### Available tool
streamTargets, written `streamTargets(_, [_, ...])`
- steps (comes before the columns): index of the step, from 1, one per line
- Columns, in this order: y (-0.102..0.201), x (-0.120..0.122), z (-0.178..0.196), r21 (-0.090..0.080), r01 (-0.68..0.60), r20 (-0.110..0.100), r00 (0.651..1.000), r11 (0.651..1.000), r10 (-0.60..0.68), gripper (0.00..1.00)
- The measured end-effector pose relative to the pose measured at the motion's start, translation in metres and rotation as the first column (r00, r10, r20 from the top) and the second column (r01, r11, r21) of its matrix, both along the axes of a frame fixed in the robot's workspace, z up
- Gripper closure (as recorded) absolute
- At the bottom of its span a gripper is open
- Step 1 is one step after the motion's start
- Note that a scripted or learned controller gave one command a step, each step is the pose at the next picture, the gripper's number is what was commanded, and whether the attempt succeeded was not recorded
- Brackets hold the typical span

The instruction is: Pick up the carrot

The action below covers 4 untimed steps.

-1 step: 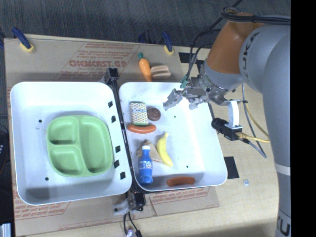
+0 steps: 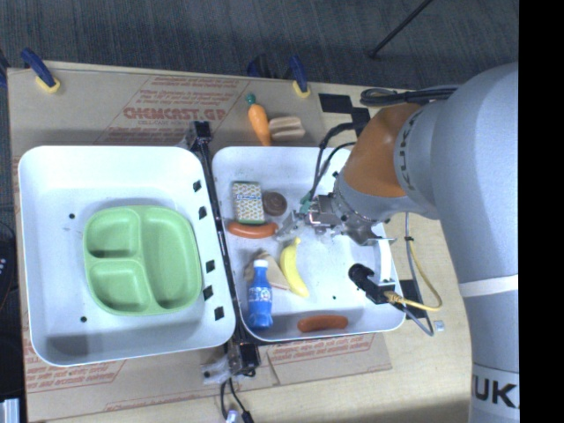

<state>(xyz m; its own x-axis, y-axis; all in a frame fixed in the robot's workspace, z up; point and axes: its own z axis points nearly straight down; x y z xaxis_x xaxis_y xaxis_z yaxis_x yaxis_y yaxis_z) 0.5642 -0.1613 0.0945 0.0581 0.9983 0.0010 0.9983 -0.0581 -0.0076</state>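
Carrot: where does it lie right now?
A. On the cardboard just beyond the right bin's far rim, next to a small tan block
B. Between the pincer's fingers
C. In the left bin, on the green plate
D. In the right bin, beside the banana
A. The carrot lies outside the right bin, on the cardboard past its far rim, beside the tan block.

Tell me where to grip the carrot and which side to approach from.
Grip the carrot across its orange mid-body, coming from above. It lies flat on the cardboard outside the right bin, green top pointing away from the bin's far rim, a bun-like item close on one side. Close the hand across its narrow width.
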Motion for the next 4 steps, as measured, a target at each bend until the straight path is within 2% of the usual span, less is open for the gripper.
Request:
streamTargets(1, [-0.031,-0.031,0.120,-0.002,-0.313,0.007,0.950,0.950,0.313,0.00])
streamTargets(2, [0.032,-0.015,0.022,0.003,-0.358,0.002,0.934,0.934,0.358,0.00])
streamTargets(3, [0.043,0.049,-0.003,0.000,-0.280,0.004,0.960,0.960,0.280,0.00])
streamTargets(4, [0.043,0.049,0.007,0.000,-0.283,0.003,0.959,0.959,0.283,1.00])
